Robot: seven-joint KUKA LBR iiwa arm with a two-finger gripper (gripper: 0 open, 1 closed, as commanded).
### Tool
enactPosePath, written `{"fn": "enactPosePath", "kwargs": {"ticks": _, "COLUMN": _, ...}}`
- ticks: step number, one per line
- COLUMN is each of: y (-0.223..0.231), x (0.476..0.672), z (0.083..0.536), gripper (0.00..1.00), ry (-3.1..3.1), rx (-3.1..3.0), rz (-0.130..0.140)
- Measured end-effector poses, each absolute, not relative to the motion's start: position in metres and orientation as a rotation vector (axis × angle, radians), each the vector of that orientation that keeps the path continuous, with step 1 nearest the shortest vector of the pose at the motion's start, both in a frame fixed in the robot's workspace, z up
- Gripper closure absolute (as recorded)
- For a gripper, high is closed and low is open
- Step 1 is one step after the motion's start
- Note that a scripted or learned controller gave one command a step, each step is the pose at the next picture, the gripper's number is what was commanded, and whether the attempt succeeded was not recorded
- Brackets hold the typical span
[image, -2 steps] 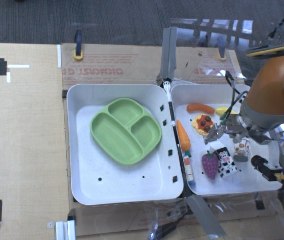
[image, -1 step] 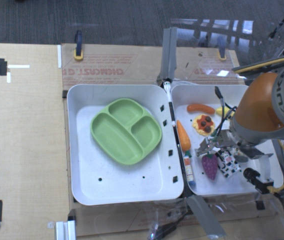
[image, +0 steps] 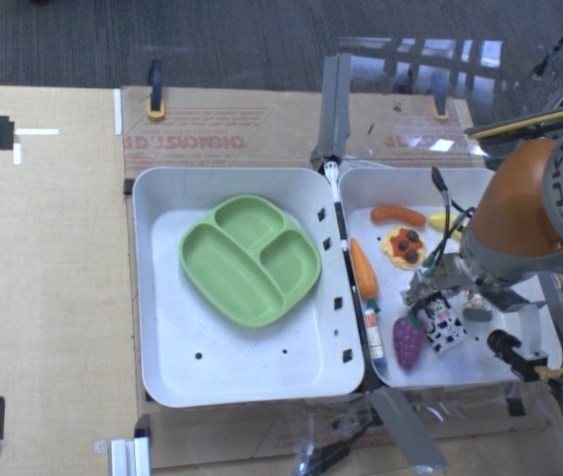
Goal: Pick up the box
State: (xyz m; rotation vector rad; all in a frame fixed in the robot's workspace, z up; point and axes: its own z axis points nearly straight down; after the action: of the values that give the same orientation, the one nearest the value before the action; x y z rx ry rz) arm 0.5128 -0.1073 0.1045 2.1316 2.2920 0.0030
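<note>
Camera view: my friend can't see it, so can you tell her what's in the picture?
The robot's claw hangs low in the right bin, over a small black-and-white box beside purple toy grapes. A toy carrot, sausage and pizza lie nearby; the left bin holds a green divided plate.

Bench point(image: 44, 266) — two white bins point(image: 158, 365)

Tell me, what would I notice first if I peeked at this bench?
Probably the big light-green plastic plate with three sections, lying alone in the left white bin. Next, the grey arm's fat orange band above the right white bin, where toy food lies: an orange carrot, a red sausage and a purple grape bunch.
</note>
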Motion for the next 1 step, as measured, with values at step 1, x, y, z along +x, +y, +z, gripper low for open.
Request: {"fn": "enactPosePath", "kwargs": {"ticks": 1, "y": -0.1128, "x": 0.4771, "z": 0.1291, "gripper": 1.00, "ry": 2.606, "rx": 1.758, "rz": -0.001}}
